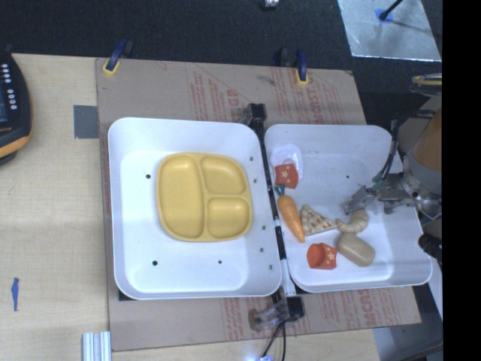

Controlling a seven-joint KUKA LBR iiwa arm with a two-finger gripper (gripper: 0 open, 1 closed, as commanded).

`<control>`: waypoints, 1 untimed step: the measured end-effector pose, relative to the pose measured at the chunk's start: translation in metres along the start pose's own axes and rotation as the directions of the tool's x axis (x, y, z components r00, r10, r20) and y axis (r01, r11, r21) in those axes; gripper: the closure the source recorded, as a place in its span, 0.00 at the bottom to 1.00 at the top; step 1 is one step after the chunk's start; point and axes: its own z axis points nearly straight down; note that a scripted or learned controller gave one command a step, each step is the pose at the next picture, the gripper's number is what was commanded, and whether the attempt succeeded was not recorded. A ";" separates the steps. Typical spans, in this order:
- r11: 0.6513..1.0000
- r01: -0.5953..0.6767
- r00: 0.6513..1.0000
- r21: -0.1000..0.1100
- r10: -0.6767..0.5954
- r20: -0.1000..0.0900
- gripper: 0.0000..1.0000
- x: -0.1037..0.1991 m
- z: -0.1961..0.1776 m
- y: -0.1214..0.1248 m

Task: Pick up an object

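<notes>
The right bin (338, 145) holds several toy foods. An orange carrot (291, 217) lies by the bin's left wall, with a pizza slice (317, 220) beside it. A red strawberry piece (286, 174) sits under a small white cup (287, 156). Near the front lie a red block (322, 256) and a beige potato (355, 250). A small beige curved piece (355, 221) lies just above the potato. My gripper (359, 200) reaches in from the right and hovers just over that beige piece. Nothing visibly hangs from it.
The left bin (131, 201) holds a yellow divided plate (204, 196). A black divider with clamps runs between the bins (269, 201). A controller pendant (11, 104) lies at the far left of the bench. Blue and yellow clamps (301, 66) hold the cardboard at the back.
</notes>
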 end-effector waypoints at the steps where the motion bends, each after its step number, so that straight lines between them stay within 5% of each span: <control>1: 1.000 0.000 1.000 0.000 0.000 -0.002 0.00 0.024 0.027 0.002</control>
